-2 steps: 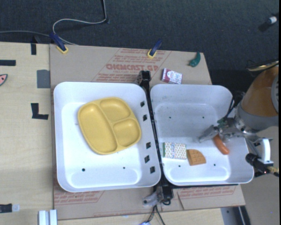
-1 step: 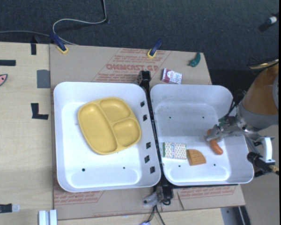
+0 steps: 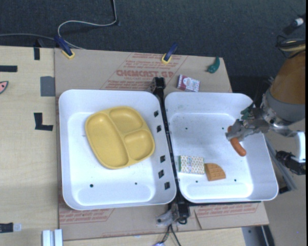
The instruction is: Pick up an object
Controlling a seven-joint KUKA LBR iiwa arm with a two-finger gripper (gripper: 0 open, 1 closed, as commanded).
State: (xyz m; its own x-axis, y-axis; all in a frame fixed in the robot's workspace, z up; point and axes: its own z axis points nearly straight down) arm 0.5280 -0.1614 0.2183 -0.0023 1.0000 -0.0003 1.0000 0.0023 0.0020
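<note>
My gripper (image 3: 237, 133) hangs over the right side of the right bin (image 3: 205, 106), at the end of the grey arm with its orange band. A small orange-red sausage-shaped piece (image 3: 239, 148) lies just below the gripper's tip, touching or nearly touching it; whether it is gripped is hidden. Near the bin's front wall lies a flat patterned packet (image 3: 191, 164), with a brown toast-like piece (image 3: 214, 172) beside it.
The left bin (image 3: 77, 188) holds a yellow divided plate (image 3: 120, 136). Behind the bins, on the cardboard, are a small red-and-white box (image 3: 188, 83), a green item (image 3: 213, 64) and two clamps (image 3: 169, 54) (image 3: 65, 47). A black divider runs between the bins.
</note>
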